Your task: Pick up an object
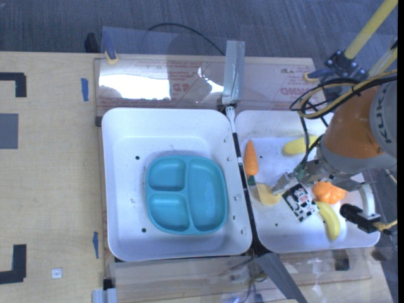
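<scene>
Bins are sitting side by side on the bench, the left bin [120,169] bearing a teal divided plate [187,193] near its middle. The right bin [271,232] is holding the loose toy food: a carrot [251,159] is lying along its left wall, a pale yellow wedge-shaped piece [267,196] is resting just below the carrot, and a yellow lemon-like piece [295,146] is lying toward the far side. An orange fruit [329,191] is sitting just beside a banana [329,221] at the near right.

Reaching in from the right, the grey arm [356,137] is hanging over the right bin, with its gripper [291,183] hovering low between the wedge and the orange fruit. One metal finger [279,182] is pointing toward the wedge, very close to it, though contact cannot be judged. Nothing is showing between the fingers, and how wide they are standing cannot be told.
</scene>
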Robot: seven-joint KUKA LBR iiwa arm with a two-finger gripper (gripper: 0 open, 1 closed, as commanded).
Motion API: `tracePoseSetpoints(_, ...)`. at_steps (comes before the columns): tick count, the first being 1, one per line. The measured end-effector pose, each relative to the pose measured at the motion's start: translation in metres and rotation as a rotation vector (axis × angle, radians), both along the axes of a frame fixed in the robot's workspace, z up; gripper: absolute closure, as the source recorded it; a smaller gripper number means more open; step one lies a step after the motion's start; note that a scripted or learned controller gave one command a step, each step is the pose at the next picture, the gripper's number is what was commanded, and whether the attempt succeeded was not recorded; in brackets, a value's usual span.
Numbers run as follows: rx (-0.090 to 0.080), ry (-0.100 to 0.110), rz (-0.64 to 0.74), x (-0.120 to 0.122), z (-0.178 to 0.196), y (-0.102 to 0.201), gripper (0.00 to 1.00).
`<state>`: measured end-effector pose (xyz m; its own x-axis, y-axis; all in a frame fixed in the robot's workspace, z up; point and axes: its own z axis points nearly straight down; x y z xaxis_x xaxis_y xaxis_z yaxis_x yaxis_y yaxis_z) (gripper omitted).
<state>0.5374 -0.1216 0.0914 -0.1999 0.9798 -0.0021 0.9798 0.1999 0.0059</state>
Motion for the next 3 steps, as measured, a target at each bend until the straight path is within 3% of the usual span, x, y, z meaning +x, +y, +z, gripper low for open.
tracePoseSetpoints(1, 0.0, -0.002, 0.043, -0.004, 0.082, 0.021, 0.0)
tracePoseSetpoints(2, -0.006, -0.005, 0.22, -0.04, -0.004, 0.005, 0.0)
tracePoseSetpoints(3, -0.005, -0.01, 0.221, -0.039, 0.007, 0.006, 1.0)
